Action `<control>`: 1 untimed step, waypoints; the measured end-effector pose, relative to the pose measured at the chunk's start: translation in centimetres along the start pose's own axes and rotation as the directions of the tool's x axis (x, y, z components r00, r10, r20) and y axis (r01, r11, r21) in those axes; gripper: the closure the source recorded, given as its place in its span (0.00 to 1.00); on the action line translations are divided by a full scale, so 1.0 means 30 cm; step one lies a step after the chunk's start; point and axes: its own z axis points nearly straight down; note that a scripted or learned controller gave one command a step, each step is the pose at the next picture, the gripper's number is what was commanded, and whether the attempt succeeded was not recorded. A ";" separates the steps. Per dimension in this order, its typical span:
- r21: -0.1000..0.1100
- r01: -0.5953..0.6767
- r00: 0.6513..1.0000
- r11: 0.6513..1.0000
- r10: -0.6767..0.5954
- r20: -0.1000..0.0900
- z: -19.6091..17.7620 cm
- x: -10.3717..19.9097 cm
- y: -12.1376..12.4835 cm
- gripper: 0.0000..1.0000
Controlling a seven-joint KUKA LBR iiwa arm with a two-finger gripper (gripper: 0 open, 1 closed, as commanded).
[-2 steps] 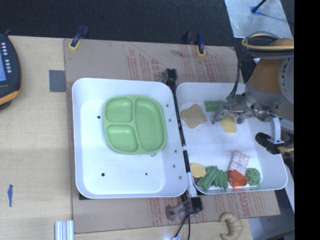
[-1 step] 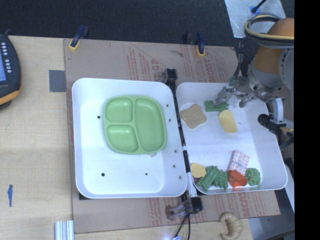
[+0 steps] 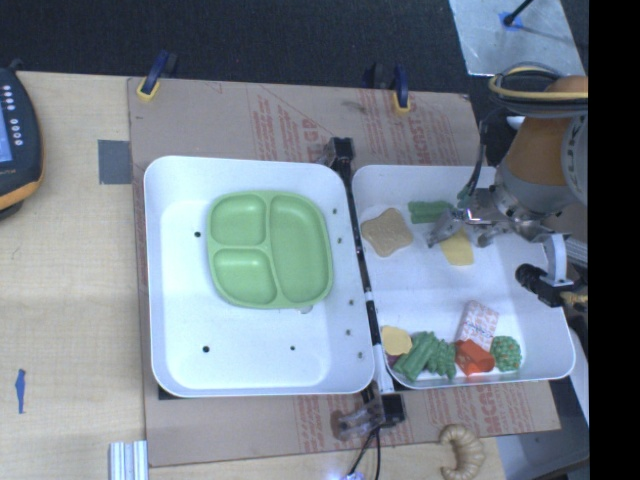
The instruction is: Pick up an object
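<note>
Wooden bench [image 3: 70,298], cardboard sheet [image 3: 250,118], dark floor [image 3: 250,13]

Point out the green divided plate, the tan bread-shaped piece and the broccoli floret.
green divided plate [image 3: 270,249], camera view, centre divider.
tan bread-shaped piece [image 3: 386,232], camera view, middle of its top.
broccoli floret [image 3: 506,352], camera view, its green head.

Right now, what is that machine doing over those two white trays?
A grey and orange robot arm reaches in from the right, its claw low in the right bin, beside a yellow toy piece and a green one. More toy food lies along that bin's near edge. The left bin holds a green divided plate. I cannot tell whether it has grasped anything.
</note>
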 end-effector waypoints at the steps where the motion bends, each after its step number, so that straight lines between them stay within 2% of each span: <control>1: -0.002 0.002 1.000 1.000 -0.002 0.001 -0.037 -0.004 0.005 1.00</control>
